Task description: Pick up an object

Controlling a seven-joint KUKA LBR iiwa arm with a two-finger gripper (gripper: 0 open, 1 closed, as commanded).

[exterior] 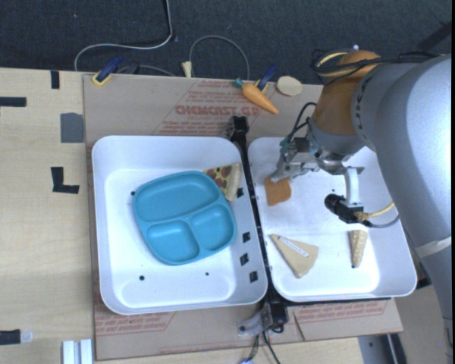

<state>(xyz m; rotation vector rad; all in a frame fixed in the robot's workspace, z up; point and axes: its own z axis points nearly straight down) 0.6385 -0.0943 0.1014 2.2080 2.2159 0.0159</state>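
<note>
A small orange-brown block [279, 192], roughly square in outline with soft, slightly rounded corners and a matte face like a piece of toast, sits in the upper left part of the right white bin [394, 279], close to the divider between the two bins. It shows no clear long axis; its edges stand a little askew to the bin walls, one corner tipped toward the upper right. The two-finger gripper [297, 167] hangs directly above and just touching the block's upper edge, but from this slanted view I cannot tell whether it is spread or closed, nor whether the block is caught in it. In the same bin, nearer the front, lie a tan wedge-shaped slice [295, 254] with its tip pointing up and left, and a slim beige ice-cream cone [357, 246] lying with its point toward the front rim. The left white bin [106, 226] carries a blue three-compartment plastic plate [183, 216] and, beside the plate's upper right edge, a speckled pizza slice [226, 178].
</note>
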